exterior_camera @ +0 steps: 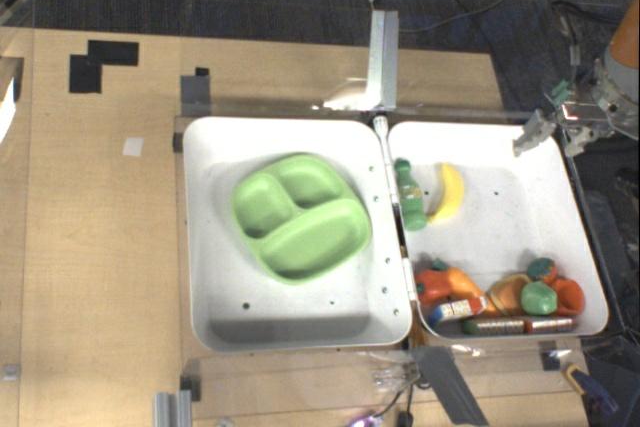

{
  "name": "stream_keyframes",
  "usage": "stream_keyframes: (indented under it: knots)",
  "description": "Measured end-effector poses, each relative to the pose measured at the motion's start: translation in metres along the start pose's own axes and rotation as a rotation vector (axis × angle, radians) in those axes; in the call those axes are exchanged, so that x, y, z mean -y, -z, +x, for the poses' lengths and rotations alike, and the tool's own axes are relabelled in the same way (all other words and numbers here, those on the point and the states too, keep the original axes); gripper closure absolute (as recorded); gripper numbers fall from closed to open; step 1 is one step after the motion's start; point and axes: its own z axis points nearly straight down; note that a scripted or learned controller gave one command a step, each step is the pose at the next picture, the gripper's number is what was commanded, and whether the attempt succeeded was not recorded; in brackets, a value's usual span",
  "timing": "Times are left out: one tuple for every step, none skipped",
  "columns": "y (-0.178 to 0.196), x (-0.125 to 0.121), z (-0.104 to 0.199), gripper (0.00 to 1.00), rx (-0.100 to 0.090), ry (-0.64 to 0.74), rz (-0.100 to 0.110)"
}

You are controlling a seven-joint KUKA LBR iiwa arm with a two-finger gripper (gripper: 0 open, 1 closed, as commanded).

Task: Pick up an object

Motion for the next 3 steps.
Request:
stream_keyframes:
  knots:
    - [-0.107, -0.044, 0.041, 0.0, 0.0, 0.107, 0.0]
    - [-0.032, -0.001, 0.083, 0.0, -0.001, -0.042, -0.001]
    - [-0.066, 0.021, 0.028, 0.0, 0.0, -0.139, 0.001]
